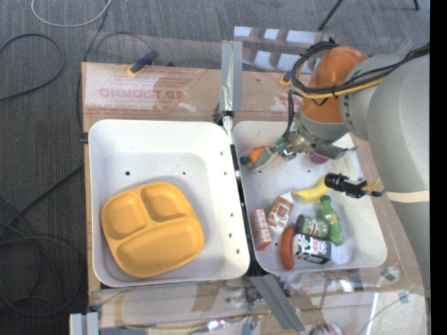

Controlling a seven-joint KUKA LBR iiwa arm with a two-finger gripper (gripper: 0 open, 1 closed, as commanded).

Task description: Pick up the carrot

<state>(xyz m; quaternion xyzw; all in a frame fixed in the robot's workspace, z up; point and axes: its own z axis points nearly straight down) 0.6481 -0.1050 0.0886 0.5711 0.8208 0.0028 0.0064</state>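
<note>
- the carrot [257,155] lies in the right bin [370,253], up at about eleven o'clock of that bin, close to the inner wall shared with the left bin [112,152]. its orange body points toward the arm and its green top toward the wall.
- the gripper [285,147] sits low, just to the three o'clock side of the carrot, touching or nearly touching its thick end; i cannot tell whether the pincer is wide, narrow or closed on anything, since the tips blur into the carrot.
- the arm [335,93] leans in from the two o'clock corner, wrist tilted down, probably because the carrot sits so near the wall that a slanted reach is the easy way in.
- the rest of the toys cluster at five to six o'clock of the right bin: a banana [311,191], a green bottle [331,223], a red sausage [286,248] and small packets [279,213], all well apart from the carrot, so they should not crowd a grasp.
- a yellow divided tray [152,227] rests in the left bin at about seven o'clock, apart from the work.
- my judgement: the grasp is being lined up or tried; a lift is not yet evident.
</note>
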